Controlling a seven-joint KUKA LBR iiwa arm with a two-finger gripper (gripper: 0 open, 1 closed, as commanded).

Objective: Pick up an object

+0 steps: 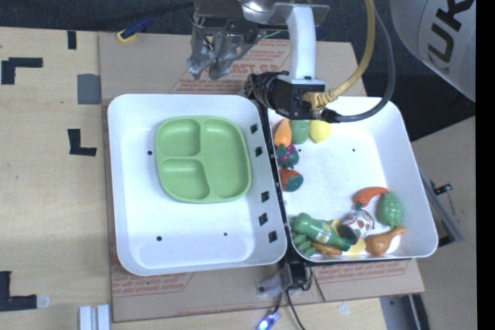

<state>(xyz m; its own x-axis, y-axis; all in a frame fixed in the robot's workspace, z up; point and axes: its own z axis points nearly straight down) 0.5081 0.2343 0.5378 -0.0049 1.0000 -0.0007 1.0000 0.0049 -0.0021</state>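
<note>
Claw position: the claw [219, 58] hangs above the far edge of the bins, over the brown cardboard just behind the left bin [131, 166], high over the worktop [46, 189].
Claw state: the two metal fingers hang down close together with hardly any gap to see; nothing is between them, so the claw carries nothing and touches nothing.
Where the things lie: all the small toys are in the right bin [387, 158]. The left bin holds a green divided plate [204, 159].
Nearest candidates: a yellow piece [319, 130] and an orange piece [283, 132] lie at the far left corner of the right bin, beside the wall between the bins.
Farther candidates: a heap with a green vegetable toy [390, 207] and a green elongated toy [311, 227] lies along the near edge of the right bin, well apart from the claw.
Direction of the move: from the claw, the nearest toys lie toward the right of the view and toward the camera, and lower.
Long axis: the orange piece seems to lie with its length along the dividing wall; I cannot tell it surely.
Judgement: the grasp is not yet begun; the claw must first open and go over the right bin.
</note>
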